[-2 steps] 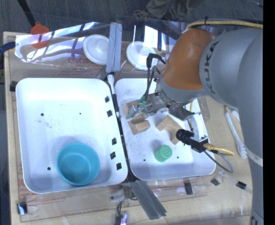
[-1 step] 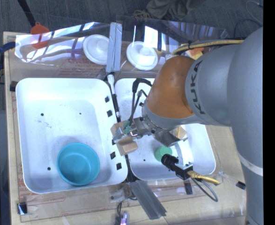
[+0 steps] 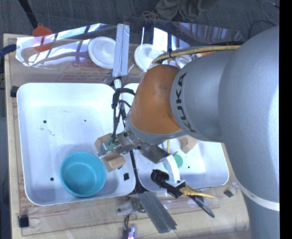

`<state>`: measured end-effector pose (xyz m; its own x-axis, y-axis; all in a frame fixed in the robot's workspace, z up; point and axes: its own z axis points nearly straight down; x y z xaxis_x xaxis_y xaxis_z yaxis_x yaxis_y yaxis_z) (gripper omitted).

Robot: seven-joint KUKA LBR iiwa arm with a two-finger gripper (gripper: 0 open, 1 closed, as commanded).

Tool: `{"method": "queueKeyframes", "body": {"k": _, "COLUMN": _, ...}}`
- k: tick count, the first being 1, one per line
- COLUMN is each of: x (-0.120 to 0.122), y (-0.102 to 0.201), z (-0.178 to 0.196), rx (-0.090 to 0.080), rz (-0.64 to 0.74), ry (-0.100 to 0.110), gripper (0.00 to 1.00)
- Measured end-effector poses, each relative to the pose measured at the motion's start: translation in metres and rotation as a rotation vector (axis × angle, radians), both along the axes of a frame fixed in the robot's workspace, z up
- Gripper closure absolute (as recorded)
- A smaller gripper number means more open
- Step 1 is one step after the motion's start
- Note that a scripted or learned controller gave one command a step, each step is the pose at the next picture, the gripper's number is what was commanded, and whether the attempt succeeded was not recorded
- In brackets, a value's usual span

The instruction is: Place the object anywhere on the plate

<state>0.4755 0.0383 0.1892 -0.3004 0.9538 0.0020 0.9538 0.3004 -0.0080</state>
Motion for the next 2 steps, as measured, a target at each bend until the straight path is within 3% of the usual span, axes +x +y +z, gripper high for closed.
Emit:
{"method": "queueKeyframes", "body": {"k": 1, "x": -0.0001, "y": 0.0504, "z": 0.0007, "rx": -0.001, "rz": 0.030, "ry": -0.003, "gripper": 1.00}}
{"method": "queueKeyframes", "body": {"k": 2, "x": 0.0004, "y": 0.0499, "z": 0.0015, "rx": 0.000, "rz": 0.029, "ry": -0.006, "gripper": 0.00}}
